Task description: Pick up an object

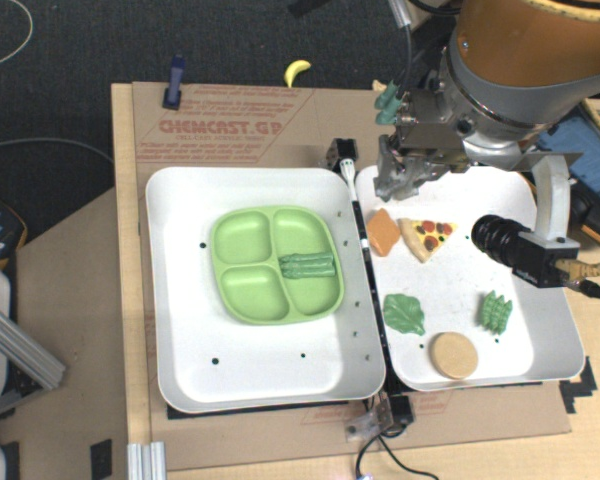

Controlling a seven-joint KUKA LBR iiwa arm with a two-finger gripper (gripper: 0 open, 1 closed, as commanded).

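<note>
Camera view looks down on two white bins, and you can see the gripper [395, 186] hanging over the top left corner of the right bin [540, 348]. You can see nothing in its grip, and you cannot tell if its jaws are wide or narrow, because that spot is dark and muddled. So the pick is not done yet. The closest thing is the orange piece [383, 234], just below the gripper and just beside the pizza slice [427, 239]. That one looks like the thing to grab, but this is only a guess. Lower in the same bin lie a green leaf [403, 314], a spiky green piece [496, 311] and a round tan cookie [453, 355], all apart. The left bin [180, 268] holds a green plate [242, 240] with four parts, and a green ribbed piece [307, 266] lies across its two right parts. What is left for you: go down, close, lift. On the brown board [220, 128] behind the bins you can read red letters, "CHEMCAST G.P"; the small lines under them are too tiny to read.
</note>
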